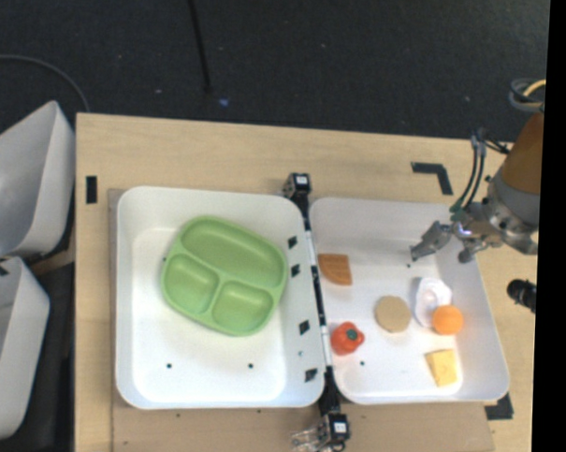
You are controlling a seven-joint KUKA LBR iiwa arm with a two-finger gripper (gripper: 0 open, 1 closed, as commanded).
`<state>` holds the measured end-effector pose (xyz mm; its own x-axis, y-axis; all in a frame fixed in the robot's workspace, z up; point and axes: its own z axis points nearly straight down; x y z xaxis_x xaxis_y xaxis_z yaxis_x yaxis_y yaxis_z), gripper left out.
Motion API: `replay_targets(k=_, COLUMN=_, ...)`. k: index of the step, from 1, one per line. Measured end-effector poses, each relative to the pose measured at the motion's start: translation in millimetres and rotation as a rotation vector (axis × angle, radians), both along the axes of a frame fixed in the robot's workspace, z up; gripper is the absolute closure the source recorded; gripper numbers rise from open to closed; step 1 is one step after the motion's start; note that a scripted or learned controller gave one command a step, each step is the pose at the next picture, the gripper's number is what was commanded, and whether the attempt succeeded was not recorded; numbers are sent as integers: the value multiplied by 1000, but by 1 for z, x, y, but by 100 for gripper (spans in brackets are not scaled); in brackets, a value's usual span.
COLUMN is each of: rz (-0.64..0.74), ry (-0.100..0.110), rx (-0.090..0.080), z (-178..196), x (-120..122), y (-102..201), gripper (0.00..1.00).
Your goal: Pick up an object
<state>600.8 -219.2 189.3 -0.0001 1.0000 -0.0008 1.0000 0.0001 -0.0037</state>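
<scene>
My end effector (pixel 448 241) hung splayed, released and carrying nothing, over the right bin's (pixel 377 220) far side. Pick not started; descent, grasp and lift all left, I'd say. Closest candidates below: white crumpled-looking lump (pixel 434 294), round orange ball (pixel 447 319), flat tan disc (pixel 392 314). Further out: yellow wedge (pixel 442 367), brown square slab (pixel 334 269), red tomato-like piece (pixel 347 337). Green compartment plate (pixel 224 275) sat in the left bin (pixel 137 354).

Two white bins here, a left bin (pixel 136 373) and a right bin (pixel 483 370). Left has one green divided plate (pixel 224 275). Right has six bits: one brown square (pixel 334 269), one tan disc (pixel 392 314), one white lump (pixel 434 294), one orange ball (pixel 447 319), one red-orange piece (pixel 347 338), one yellow wedge (pixel 442 366).
</scene>
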Motion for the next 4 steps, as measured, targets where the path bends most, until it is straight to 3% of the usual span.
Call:
replay_targets(k=1, rz=-1, ry=0, rx=0, z=-59, x=-7, y=-6, gripper=0)
replay_targets(k=2, rz=-3, ry=-2, rx=-1, z=-90, x=-7, y=-7, gripper=0)
replay_targets(k=3, rz=-4, ry=-9, rx=-3, z=-76, x=-6, y=-8, gripper=100)
replay_targets(k=4, rz=2, ry=-11, rx=-2, z=-11, x=-6, y=-8, gripper=100)
